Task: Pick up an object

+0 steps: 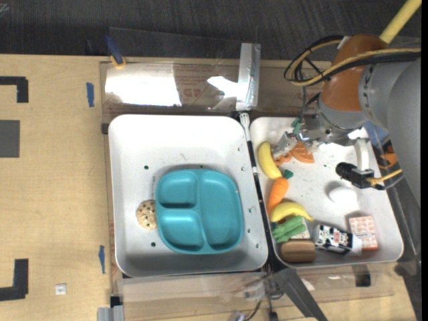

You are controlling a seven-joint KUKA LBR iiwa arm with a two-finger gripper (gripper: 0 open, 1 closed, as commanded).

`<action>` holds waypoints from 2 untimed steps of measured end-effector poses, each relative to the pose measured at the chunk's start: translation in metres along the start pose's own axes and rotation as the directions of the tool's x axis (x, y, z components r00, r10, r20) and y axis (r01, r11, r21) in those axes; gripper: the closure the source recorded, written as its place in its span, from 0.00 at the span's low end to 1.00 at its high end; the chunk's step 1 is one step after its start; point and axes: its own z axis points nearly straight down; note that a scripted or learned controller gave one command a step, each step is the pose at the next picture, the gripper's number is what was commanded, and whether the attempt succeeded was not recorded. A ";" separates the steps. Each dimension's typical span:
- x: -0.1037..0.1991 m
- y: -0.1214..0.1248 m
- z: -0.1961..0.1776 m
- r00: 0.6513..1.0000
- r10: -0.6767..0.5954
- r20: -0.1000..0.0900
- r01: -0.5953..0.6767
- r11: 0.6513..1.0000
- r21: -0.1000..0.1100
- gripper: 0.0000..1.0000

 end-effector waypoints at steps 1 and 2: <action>0.001 0.004 -0.014 1.000 -0.003 0.001 0.003 1.000 -0.010 1.00; 0.001 0.003 -0.013 1.000 -0.003 0.001 0.003 1.000 -0.007 0.00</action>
